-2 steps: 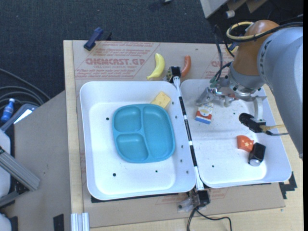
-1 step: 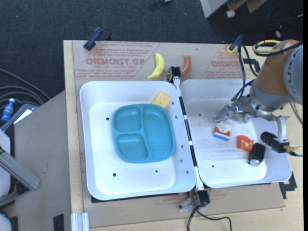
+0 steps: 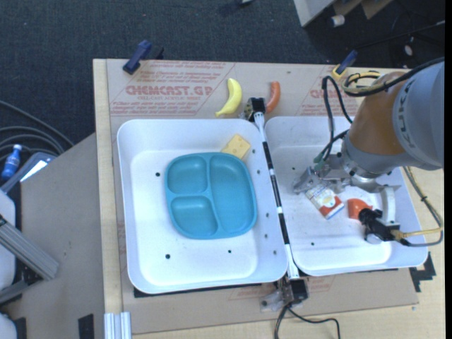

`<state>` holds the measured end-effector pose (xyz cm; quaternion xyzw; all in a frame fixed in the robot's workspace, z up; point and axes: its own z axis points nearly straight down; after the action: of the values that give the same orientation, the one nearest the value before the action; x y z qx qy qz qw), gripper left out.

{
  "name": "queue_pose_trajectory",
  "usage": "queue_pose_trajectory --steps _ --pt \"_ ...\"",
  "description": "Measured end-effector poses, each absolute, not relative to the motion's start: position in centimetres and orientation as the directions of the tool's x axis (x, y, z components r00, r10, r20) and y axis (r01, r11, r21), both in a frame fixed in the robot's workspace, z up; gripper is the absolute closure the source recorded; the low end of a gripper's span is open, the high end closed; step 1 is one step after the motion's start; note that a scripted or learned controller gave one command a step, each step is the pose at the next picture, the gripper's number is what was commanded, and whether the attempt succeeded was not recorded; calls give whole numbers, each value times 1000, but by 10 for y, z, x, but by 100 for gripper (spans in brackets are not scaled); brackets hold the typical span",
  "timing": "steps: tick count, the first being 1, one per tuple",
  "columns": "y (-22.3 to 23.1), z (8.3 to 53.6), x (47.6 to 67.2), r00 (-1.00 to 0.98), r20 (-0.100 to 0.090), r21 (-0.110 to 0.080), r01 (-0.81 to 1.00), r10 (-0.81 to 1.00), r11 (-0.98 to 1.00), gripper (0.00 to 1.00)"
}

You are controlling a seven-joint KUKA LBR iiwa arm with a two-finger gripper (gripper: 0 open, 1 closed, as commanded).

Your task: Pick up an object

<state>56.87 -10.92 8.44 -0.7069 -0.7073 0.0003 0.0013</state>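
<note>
The brown protective sheet (image 3: 176, 87) covering the bench behind the left bin (image 3: 138, 210) bears red printed lettering reading "CHEMCAST G.P". A second red imprint on the same sheet behind the right bin (image 3: 304, 136) is partly hidden and illegible.

There are two white bins: the left bin (image 3: 134, 189) and the right bin (image 3: 339, 256). The left bin holds one blue divided plate (image 3: 210, 194) with three compartments, and one yellow block (image 3: 236, 146) at the plate's far edge. In the right bin I count two small things: one white and red packet (image 3: 326, 202) and one orange-red piece (image 3: 357, 206) just beside it. On the table (image 3: 176, 87), behind the bins, lie one yellow banana (image 3: 230, 97) and one orange curved piece (image 3: 272, 96). One blue clamp (image 3: 138, 56) sits at the table's far left corner.
</note>
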Motion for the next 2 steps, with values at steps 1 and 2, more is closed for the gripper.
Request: queue_pose_trajectory --steps 1,2 --pt "-145 85 621 0 -1 1 1000 1000 0 0" --pt "-132 135 512 1 1 -2 1000 1000 -1 0"
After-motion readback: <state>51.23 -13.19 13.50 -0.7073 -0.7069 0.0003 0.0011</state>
